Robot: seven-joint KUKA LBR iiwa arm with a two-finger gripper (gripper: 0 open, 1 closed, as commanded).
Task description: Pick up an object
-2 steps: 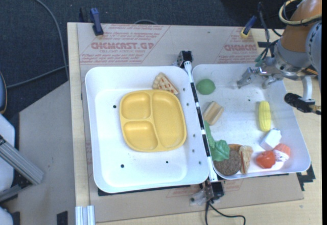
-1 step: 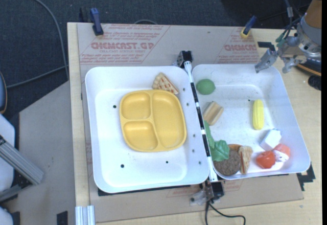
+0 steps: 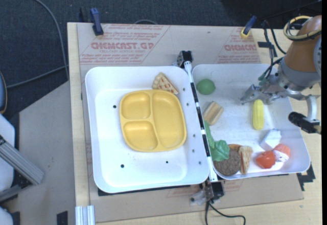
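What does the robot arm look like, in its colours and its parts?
The arm is grey, with a wide orange band above the wrist and yellow-and-black cables looped near the top. Its tool is grey metal with thin fingers, and a black part sticks out on the side.

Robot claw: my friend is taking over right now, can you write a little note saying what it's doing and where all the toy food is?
Claw: in the right white bin, just above the yellow toy corn cob; I cannot tell if it is open or shut.
Right bin: round green ball, tan bread piece, green leafy piece, brown patty, red tomato piece.
Left white bin: yellow divided plate, waffle piece.
Done: nothing lifted.
Left: grab one object, likely the corn.
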